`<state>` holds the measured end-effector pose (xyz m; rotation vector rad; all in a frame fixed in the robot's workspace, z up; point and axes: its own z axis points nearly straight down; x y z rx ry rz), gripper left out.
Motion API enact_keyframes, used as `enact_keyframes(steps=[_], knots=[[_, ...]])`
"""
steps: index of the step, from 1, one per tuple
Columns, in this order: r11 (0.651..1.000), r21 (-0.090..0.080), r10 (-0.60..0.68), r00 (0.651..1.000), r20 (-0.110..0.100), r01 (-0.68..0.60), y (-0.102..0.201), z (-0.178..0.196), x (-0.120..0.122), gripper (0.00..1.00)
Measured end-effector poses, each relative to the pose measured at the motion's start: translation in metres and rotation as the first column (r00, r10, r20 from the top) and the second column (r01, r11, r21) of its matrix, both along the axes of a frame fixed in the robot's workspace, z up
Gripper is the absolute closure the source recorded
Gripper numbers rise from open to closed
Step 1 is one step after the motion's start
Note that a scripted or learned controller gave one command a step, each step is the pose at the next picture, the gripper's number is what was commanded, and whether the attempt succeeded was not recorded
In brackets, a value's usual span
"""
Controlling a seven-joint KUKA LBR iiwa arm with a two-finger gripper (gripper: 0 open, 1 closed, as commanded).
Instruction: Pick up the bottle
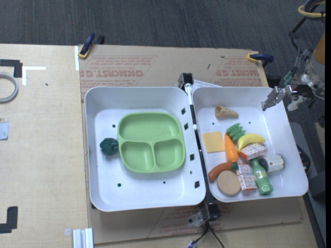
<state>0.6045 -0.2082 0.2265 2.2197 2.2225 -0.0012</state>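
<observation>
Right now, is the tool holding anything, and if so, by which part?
Nothing is held. The tool hangs over the right bin's upper right rim, and the green bottle lies apart among the toy food near the bin's lower right corner.

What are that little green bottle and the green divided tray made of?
The small green bottle with a white label looks like glossy plastic, probably a toy; it catches highlights. The pale green three-compartment tray looks like matte moulded plastic or silicone, with soft rounded edges and even colour.
</observation>
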Motion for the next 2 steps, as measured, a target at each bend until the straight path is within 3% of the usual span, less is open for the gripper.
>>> enact_keyframes(steps=[1,2], knots=[[1.0,-0.002,0.003,1.0,0.001,-0.003,0.0,0.01,0.001,1.0],[0.989,0.0,0.15,0.989,0.0,-0.15,-0.005,-0.016,-0.058,1.0]])
